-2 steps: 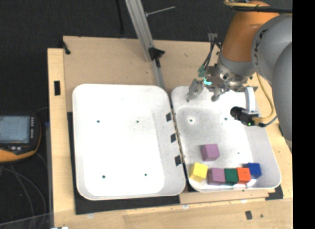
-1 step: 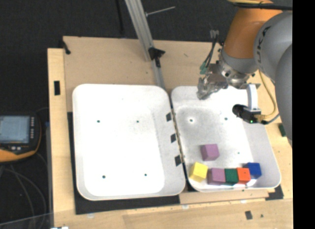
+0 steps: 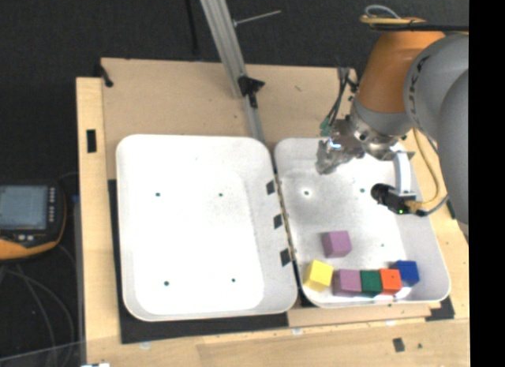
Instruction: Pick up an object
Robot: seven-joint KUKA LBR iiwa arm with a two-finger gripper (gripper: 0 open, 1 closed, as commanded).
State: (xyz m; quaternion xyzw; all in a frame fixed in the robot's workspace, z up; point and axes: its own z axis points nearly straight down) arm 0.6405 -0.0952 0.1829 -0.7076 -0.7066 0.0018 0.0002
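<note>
The left bin [image 3: 193,227] sits beside the right bin [image 3: 418,239]. In the right one a purple cube [image 3: 337,242] lies apart, and along the near wall runs a row: yellow cube [image 3: 319,274], second purple cube [image 3: 347,281], green cube [image 3: 371,282], orange cube [image 3: 390,279], blue cube [image 3: 407,271]. The gripper [image 3: 327,156] hangs over the bin's far end, too blurred to tell its grip.

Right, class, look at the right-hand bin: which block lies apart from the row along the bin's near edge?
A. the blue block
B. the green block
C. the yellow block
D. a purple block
D: a purple block lies alone nearer the middle of the right bin, while the yellow block, green block and blue block sit in the row at the near edge.
</note>
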